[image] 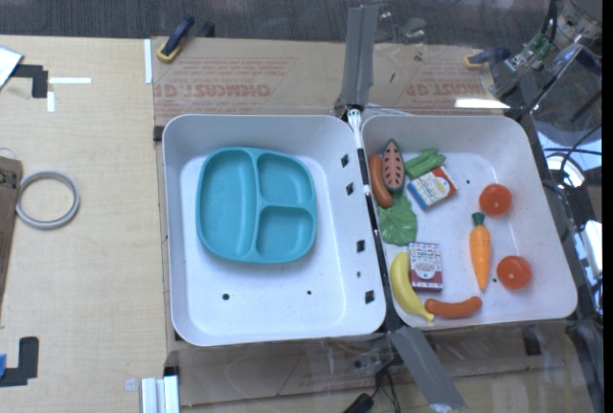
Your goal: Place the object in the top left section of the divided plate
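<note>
**Inspector:** Position of the hand?

**Onlooker:** The hand (pixel 542 45) is at the far right corner, above the back edge of the right bin (pixel 551 210), among cables. Whether it is apart or together, I cannot tell from here. Nothing is seen clamped in it.

**Inspector:** The divided plate?

**Onlooker:** The teal divided plate (pixel 225 200) lies flat in the left bin (pixel 268 315), toward its back half. It has one long section on the left and two smaller ones on the right.

**Inspector:** And the object to be placed?

**Onlooker:** Which item is meant, I cannot tell. All the toy foods lie in the right bin, apart from the plate. Along the near wall are a watermelon slice (pixel 391 165), a green leaf (pixel 397 221) and a banana (pixel 404 286). A small carton (pixel 431 189) and a red-topped box (pixel 424 265) lie beside them. A sausage (pixel 453 308) lies at the front. A carrot (pixel 480 248) lies between two orange-red round pieces (pixel 494 199).

**Inspector:** Anything else on the table (pixel 86 133)?

**Onlooker:** A roll of tape (pixel 46 198) lies at the left.
</note>
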{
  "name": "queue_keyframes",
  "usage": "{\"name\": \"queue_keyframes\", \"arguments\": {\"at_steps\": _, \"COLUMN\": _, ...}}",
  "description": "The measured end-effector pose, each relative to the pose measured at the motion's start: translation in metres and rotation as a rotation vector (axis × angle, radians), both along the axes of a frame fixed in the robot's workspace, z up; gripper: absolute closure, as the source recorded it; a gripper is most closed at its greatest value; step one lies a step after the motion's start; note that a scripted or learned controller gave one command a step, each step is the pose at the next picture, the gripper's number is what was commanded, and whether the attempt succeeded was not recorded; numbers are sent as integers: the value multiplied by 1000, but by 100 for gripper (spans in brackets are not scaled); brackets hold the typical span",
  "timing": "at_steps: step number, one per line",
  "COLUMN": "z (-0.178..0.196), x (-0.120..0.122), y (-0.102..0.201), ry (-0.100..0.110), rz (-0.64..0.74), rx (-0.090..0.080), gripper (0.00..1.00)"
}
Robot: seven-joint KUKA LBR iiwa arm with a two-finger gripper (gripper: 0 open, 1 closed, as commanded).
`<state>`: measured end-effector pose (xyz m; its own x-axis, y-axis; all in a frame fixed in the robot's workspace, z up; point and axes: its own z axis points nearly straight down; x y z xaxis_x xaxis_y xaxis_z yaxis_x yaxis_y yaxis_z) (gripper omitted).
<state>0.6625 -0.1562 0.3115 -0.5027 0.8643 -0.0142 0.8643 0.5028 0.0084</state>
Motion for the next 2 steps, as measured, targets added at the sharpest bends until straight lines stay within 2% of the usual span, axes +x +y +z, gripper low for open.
{"name": "queue_keyframes", "arguments": {"at_steps": 1, "z": 9, "x": 1, "y": -1, "ry": -3, "rz": 0, "rx": -1, "gripper": 100}}
{"name": "queue_keyframes", "arguments": {"at_steps": 2, "z": -28, "x": -3, "y": -36, "ry": 13, "rz": -133, "rx": 8, "gripper": 100}}
